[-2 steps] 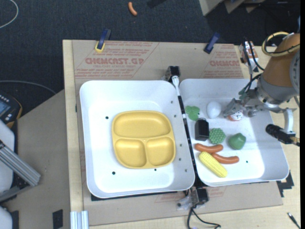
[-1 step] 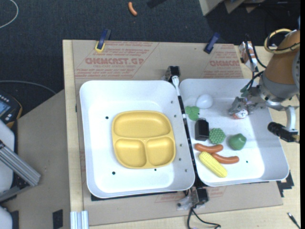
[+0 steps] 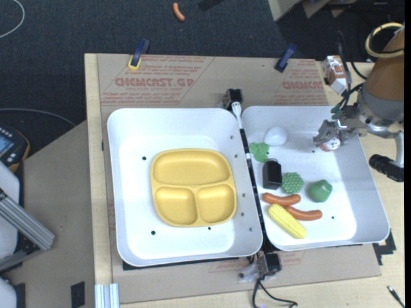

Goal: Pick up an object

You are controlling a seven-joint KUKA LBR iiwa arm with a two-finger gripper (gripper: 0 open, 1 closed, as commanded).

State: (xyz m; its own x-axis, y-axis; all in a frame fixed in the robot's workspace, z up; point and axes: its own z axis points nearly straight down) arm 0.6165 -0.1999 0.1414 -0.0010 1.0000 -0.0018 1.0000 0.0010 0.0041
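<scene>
Toy food like the yellow plastic corn cob [image 3: 286, 221] sits loose for grabbing; gripper [image 3: 329, 135] hovers, grip state unclear.

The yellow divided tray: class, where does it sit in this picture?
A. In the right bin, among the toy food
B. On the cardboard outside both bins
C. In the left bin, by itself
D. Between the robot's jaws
C: the yellow divided tray lies flat in the left bin, while the corn and sausages lie in the right bin.
</scene>
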